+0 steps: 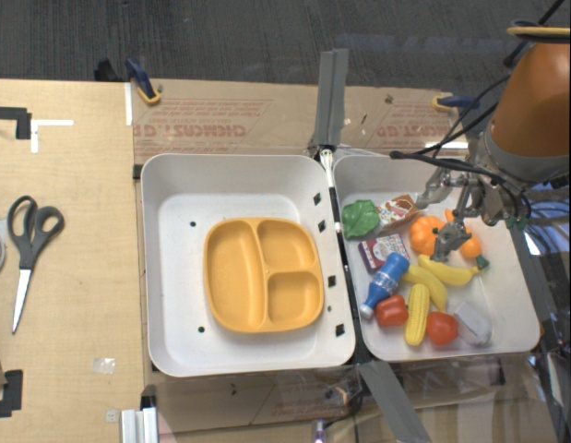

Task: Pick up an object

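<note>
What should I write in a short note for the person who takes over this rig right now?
Gripper: low over the right bin, above the orange fruit; no object seen between its fingers.
Right bin holds the toys: banana, corn, blue bottle, tomato, green leaf.
Left bin holds a yellow divided plate.
Done: arm is over the objects.
Left: grasp one object and lift it.

white bins (165, 340); yellow-orange divided tray (264, 274). green leaf toy (361, 218), blue bottle (385, 278), yellow corn (417, 314) & banana (448, 271), red tomatoes (441, 329), orange fruit (425, 234). black-handled scissors (29, 243) on tan desk (64, 340).
</note>
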### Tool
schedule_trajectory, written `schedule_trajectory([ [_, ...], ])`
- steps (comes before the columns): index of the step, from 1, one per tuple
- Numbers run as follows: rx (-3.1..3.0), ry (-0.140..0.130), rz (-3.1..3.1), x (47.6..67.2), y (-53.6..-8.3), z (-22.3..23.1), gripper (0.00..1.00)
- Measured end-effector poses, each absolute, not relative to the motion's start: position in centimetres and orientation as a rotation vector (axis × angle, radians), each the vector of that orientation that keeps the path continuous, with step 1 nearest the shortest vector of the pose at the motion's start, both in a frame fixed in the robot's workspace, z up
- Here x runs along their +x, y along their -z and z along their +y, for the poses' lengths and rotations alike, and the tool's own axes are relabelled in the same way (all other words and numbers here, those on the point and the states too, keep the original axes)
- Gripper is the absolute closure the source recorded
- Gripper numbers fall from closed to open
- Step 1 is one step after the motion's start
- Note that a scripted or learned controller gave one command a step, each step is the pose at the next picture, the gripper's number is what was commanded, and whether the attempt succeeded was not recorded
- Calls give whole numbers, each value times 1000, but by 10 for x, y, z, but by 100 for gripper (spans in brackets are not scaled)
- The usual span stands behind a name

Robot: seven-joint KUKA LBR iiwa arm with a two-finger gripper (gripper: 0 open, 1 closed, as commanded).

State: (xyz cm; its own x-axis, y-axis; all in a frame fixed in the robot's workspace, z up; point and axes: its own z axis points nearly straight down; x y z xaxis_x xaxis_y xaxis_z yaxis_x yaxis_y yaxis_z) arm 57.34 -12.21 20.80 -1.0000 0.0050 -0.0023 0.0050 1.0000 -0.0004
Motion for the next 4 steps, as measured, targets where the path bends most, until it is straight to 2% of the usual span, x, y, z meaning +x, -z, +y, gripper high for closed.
schedule_trajectory([
  [1, 273, 1, 3112, 636, -100, -108, 0],
  [2, 398, -1, 3102, 617, -99, -133, 0],
  [3, 392, 3, 3097, 620, -110, -133, 100],
  [4, -191, 2, 3130, 609, -132, -185, 100],
])
